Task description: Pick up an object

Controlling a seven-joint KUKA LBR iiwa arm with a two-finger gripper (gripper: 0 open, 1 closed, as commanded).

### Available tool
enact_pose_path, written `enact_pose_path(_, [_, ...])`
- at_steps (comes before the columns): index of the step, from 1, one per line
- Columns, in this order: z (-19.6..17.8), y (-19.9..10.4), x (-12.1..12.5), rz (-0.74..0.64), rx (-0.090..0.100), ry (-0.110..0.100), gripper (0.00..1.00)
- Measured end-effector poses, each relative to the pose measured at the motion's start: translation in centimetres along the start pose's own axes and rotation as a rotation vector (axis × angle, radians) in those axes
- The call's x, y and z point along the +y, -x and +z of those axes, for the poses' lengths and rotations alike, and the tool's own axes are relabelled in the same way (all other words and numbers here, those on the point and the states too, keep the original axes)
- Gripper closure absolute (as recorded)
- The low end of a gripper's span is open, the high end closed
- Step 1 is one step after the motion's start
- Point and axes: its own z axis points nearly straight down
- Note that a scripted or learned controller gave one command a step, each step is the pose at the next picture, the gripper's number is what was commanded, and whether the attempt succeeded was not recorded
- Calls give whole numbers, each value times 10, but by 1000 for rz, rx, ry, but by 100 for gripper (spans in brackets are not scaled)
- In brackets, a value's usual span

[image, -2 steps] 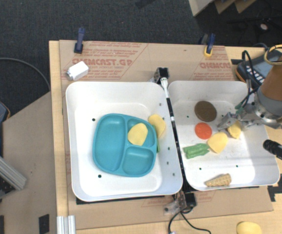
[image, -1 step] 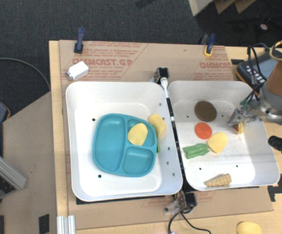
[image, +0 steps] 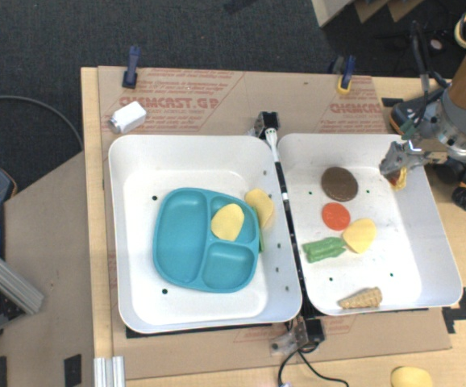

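My gripper (image: 396, 168) hangs over the far right part of the right bin (image: 426, 240), close to its back wall. A small orange-yellow thing (image: 399, 180) shows right at its tip; whether it is gripped is unclear. To its left in the same bin lie a brown disc (image: 339, 184), a red-orange disc (image: 336, 215), a yellow piece (image: 360, 235), a green piece (image: 324, 250) and a tan cone-shaped piece (image: 360, 298) near the front wall.
The left bin (image: 132, 216) holds a blue divided plate (image: 193, 244) with a yellow piece (image: 227, 222) on it, and another yellow piece (image: 261, 206) at the plate's right edge. A black bar (image: 280, 180) runs between the bins. A white block (image: 127, 118) sits on the board behind.
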Motion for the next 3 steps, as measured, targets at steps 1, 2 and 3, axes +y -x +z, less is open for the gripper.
enact_pose_path(1, [-131,-19,-63,5,0,1,100])
enact_pose_path(2, [-29,-97,-78,-1,8,-24,100])
enact_pose_path(3, [30,-172,-90,-1,7,-22,100])
